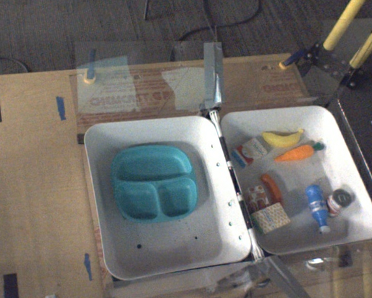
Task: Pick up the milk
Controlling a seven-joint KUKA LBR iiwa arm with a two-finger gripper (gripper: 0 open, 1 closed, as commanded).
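**Mia:** Where is the milk (252, 150)?

**Ben:** Find the yellow banana (282, 138) first. The milk is a small white carton just beside the banana, on its left as the camera sees it and a tiny bit lower. It lies flat on the floor of the same white bin (346, 162) as the banana.

**Mia:** What else is near the banana?

**Ben:** An orange carrot (296, 153) lies just below the banana. Farther below the banana is a red sausage (271, 186), then a little spotty box (270, 218). A blue bottle (316, 207) lies well below the banana, with a small round jar (340, 198) next to it.

**Mia:** And the big blue-green plate (153, 182)?

**Ben:** It is well to the left of the banana, in the other white bin (163, 249). Both bins sit on the brown bench (33, 192).

**Mia:** Is the hand spread or pressed together?

**Ben:** I cannot tell. Nothing is touching the milk.
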